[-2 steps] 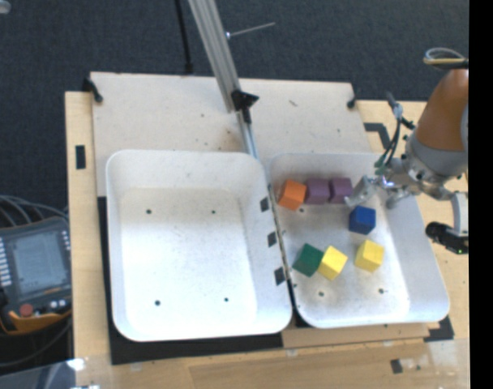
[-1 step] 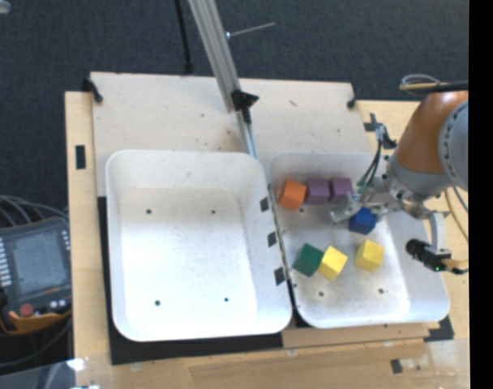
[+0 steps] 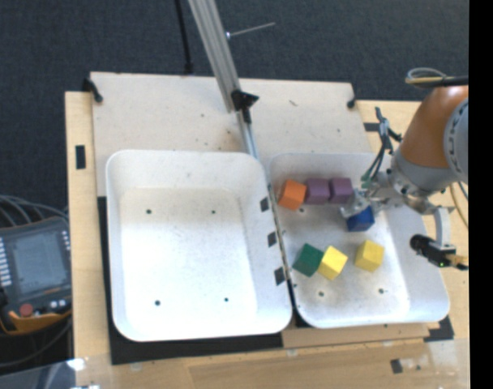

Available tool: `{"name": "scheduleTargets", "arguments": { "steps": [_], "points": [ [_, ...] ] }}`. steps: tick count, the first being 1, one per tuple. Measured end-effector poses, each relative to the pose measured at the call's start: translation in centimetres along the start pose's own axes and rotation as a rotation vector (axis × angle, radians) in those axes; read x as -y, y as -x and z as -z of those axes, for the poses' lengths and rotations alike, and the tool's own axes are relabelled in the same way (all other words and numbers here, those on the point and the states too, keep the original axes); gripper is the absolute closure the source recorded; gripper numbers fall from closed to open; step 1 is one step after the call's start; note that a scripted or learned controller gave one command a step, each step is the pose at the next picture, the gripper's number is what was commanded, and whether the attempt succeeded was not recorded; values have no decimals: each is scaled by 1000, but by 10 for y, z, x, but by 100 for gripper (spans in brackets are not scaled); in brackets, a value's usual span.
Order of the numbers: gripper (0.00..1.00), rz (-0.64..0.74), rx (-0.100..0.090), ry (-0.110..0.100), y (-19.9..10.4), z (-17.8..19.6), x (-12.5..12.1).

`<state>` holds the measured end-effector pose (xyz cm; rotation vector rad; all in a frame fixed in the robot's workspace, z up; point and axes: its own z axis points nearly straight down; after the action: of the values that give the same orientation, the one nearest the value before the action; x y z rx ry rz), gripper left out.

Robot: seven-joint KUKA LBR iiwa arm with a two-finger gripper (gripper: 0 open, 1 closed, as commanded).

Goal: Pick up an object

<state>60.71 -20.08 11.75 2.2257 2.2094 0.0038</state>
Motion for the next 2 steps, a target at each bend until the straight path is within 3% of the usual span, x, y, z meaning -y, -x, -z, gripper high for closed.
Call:
{"name": "scheduleTargets", "arguments": {
  "steps": [2],
  "points": [
    [100,10,0,0,-5,92,2]
  ]
}}
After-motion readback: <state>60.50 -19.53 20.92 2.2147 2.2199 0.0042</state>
